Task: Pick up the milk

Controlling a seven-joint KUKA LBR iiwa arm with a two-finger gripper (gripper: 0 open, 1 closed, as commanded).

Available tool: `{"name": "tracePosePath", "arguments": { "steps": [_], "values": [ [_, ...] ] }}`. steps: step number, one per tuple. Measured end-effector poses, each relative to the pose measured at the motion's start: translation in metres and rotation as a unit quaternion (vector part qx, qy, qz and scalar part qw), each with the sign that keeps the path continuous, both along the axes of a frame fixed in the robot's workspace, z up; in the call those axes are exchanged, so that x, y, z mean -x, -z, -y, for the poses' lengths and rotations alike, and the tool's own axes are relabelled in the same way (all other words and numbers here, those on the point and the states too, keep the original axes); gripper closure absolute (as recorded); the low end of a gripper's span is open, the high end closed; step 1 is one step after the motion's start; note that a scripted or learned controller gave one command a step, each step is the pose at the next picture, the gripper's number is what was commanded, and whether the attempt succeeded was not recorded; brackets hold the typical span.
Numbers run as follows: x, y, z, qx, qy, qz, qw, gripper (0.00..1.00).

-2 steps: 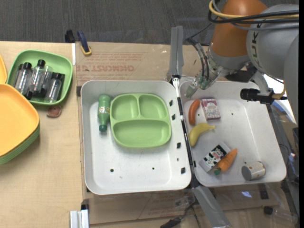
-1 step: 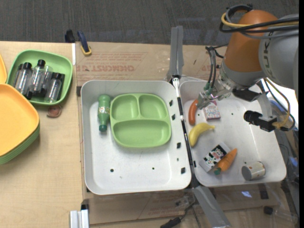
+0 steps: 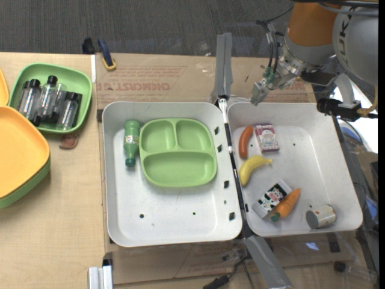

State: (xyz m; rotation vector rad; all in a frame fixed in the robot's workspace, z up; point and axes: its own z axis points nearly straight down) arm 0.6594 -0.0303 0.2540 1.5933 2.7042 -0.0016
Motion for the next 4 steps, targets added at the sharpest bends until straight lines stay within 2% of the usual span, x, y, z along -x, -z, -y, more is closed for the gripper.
{"name": "tracePosePath", "arguments": {
  "steps": [1, 2, 3, 4],
  "values": [
    [0.033, 0.034, -0.055, -0.0005, -0.020, -0.002, 0.9998, 1.00],
    [0.062, 0.060, -0.028, -0.0005, -0.041, -0.002, 0.9992, 1.00],
    [0.068, 0.063, -0.027, -0.0004, 0.123, -0.002, 0.9924, 1.00],
    [0.030, 0.063, -0.008, 0.0000, 0.105, -0.001, 0.9945, 1.00]
  ]
}}
